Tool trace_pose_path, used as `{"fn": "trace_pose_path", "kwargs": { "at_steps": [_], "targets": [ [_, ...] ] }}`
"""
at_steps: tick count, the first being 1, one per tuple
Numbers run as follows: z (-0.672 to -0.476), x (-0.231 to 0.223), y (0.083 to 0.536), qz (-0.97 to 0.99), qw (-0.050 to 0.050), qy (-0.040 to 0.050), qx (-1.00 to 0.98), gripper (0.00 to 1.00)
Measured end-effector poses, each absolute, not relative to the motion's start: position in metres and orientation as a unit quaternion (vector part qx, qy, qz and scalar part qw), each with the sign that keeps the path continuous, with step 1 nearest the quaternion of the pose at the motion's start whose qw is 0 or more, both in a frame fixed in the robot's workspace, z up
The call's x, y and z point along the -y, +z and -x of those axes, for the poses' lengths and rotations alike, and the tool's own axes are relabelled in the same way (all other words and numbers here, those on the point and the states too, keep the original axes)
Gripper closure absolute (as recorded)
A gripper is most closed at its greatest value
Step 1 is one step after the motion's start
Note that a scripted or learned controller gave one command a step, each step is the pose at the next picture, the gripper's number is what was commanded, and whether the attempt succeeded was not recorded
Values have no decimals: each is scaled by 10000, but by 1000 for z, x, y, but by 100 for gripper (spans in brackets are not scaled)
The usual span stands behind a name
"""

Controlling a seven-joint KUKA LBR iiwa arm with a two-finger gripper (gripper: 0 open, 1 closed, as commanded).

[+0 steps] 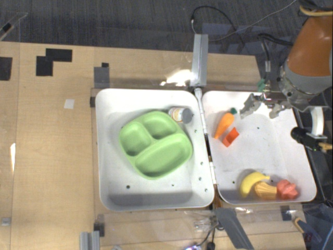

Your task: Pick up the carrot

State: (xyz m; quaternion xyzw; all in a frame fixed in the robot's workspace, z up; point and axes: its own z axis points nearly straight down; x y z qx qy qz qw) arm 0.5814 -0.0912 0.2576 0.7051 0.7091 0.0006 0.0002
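Camera view had the whole bench laid out, so going big to small. Left white bin (104,155) held a green divided plate (155,143) sitting about dead center, with a small round jar-looking thing (180,114) touching the plate's rim at roughly 1 o'clock; too small to say what it really was.

Right white bin (270,165) had the action. The arm (311,51) came in from 2 o'clock of that bin, orange band up top. The gripper (261,106) hovered near the bin's 12 o'clock edge, two fingers splayed apart and nothing between them, so released.

Down at 5 o'clock sat a banana (251,181), touching a tan cone-shaped toy (264,191) and a reddish lumpy one (286,189).

The carrot (225,124) lay at about 10 o'clock in the right bin, green tip pointing up toward 1 o'clock, just beside a small orange block (230,136) at its 5 o'clock. Gripper was near the carrot, off its 2 o'clock side, not touching.

My take on doing it well: slide toward 8 o'clock until centered over the carrot's fat middle, turn the fingers to straddle it across its width, and keep clear of that block, or you'd likely pinch both. The taper looked slippy, so grab low and thick.
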Motion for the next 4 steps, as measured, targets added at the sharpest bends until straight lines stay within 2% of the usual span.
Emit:
{"fn": "trace_pose_path", "kwargs": {
  "at_steps": [1,2,3,4],
  "targets": [
    [-636,89,142,-7283,-4,-4,-6852,0],
    [-640,83,89,-7434,36,30,-6688,0],
    [-641,81,101,-7428,41,52,-6695,100],
    [-669,19,186,-7316,10,13,-6818,100]
  ]
}}
